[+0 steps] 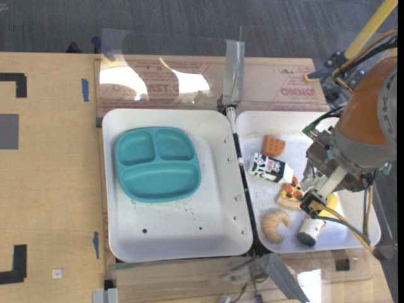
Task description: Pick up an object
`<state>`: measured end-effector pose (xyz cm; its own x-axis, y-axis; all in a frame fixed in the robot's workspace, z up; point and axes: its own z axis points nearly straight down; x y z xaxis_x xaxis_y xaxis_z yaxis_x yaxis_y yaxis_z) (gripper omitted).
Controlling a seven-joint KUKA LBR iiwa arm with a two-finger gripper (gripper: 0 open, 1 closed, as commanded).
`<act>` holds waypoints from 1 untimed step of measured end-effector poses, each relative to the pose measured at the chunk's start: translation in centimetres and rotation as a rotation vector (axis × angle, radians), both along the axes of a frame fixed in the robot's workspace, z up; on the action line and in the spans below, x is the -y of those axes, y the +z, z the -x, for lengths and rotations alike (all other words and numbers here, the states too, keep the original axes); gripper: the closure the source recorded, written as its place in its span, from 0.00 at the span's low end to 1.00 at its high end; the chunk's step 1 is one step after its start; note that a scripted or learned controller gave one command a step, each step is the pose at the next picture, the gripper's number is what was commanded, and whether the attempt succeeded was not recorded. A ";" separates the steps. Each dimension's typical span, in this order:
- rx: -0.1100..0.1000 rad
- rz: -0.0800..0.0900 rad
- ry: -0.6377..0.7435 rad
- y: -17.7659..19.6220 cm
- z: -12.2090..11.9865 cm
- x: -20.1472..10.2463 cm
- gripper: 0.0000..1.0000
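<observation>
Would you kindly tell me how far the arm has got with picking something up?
Done: the gripper is over the right bin, beside the pizza slice. In hand: nothing that I can see; the croissant, waffle and pizza slice all lie on the bin floor. Left: grip one item and lift it.

I read bright, even light from overhead. Hard white glare sits on the clear film (pixel 154 81) behind the bins. The teal tray (pixel 158 163) casts a soft, faint shadow. Focus is sharp mid-frame, while the arm (pixel 372 106) looks slightly soft.
</observation>
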<state>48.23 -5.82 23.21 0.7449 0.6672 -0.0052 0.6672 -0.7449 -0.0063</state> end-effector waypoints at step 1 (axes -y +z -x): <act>0.006 0.003 -0.524 2.8 0.2 -6.1 1.00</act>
